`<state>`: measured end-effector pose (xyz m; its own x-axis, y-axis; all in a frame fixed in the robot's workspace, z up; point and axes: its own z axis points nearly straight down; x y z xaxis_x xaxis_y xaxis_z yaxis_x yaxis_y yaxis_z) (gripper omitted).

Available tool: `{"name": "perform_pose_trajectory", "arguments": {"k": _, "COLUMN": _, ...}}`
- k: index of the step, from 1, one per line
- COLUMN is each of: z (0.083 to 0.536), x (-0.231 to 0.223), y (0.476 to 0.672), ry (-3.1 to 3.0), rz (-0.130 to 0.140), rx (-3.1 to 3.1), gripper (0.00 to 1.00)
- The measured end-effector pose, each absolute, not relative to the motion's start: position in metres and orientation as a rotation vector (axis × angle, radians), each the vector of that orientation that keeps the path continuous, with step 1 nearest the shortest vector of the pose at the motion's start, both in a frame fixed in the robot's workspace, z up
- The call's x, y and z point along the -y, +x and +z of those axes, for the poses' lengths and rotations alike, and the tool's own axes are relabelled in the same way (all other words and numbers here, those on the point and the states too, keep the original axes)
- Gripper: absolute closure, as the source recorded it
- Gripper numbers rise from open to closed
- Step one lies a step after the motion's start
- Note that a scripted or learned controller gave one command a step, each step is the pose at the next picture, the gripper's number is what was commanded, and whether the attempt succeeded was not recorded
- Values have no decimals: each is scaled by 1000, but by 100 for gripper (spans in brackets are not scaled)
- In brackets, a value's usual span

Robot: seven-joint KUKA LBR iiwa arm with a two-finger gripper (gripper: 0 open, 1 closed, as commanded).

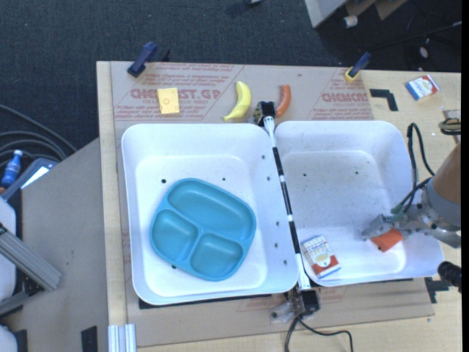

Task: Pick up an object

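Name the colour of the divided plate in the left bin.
Light blue plate, seen in the camera view.

We look down from one fixed camera set high above the bench [88,218], tilted so the far edge sits toward the top of the frame and the near edge runs along the bottom. We stand far enough back to take in both white bins whole, the left bin [139,196] and the right bin [344,141] side by side, plus dark floor beyond the bench's far edge and a strip of clutter past its left edge. The arm [447,196] comes in from the right edge of our frame, near the right bin's near right corner. The bench's left edge slants slightly, which shows our oblique angle
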<state>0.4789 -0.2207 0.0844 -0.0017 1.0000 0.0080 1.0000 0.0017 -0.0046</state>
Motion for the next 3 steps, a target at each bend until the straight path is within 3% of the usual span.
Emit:
{"name": "perform_pose_trajectory", "arguments": {"k": 1, "z": 94, "x": 223, "y": 479, "ry": -2221, "rz": -2, "rx": 2219, "gripper": 100}}
{"name": "perform_pose_trajectory", "arguments": {"k": 2, "z": 172, "x": 110, "y": 479, "ry": -2219, "rz": 0, "rx": 2223, "gripper": 100}}
{"name": "perform_pose_trajectory", "arguments": {"k": 3, "z": 184, "x": 44, "y": 479, "ry": -2220, "rz": 0, "rx": 2222, "gripper": 100}}
